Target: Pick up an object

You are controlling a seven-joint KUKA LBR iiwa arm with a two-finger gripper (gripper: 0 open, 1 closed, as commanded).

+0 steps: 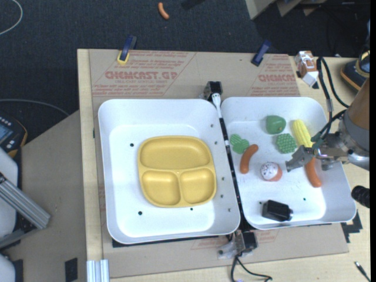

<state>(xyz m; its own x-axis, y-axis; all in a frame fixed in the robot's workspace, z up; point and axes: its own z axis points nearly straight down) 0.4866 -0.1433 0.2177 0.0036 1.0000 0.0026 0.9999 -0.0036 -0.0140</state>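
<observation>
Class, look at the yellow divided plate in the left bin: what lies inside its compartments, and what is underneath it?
The yellow plate shows three bare compartments. It rests on the left bin; the floor beneath it is covered.

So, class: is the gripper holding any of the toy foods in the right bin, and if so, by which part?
It cannot be told. The gripper sits low in the right bin, right beside the orange sausage, but nothing is visibly between its fingers.

Robotics lab: cardboard-topped bench (176, 69) on dark carpet, 2 clamps at top edge (125, 50), loose cables lower centre (244, 263), aluminium extrusion lower left (23, 204).
</observation>
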